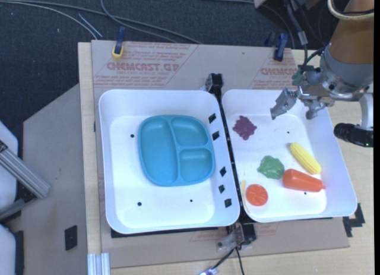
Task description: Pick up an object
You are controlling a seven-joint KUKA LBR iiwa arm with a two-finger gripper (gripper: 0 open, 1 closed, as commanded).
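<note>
My gripper (pixel 295 108) hangs open over the back of the right bin (pixel 338 202), with nothing between its two fingers. Below it in that bin lie a purple bunch of grapes (pixel 244 127), a yellow corn cob (pixel 305 157), a green leafy piece (pixel 271 167), an orange carrot (pixel 303 180) and a round orange slice (pixel 256 195). The grapes lie to the left of the gripper and a little nearer the front. The corn lies in front of it.
The left bin (pixel 119 208) holds a blue divided plate (pixel 176 149). A black divider with clips (pixel 218 143) runs between the bins. The grey arm with its orange band (pixel 351 42) comes in from the upper right. Cables lie on the floor behind the bench.
</note>
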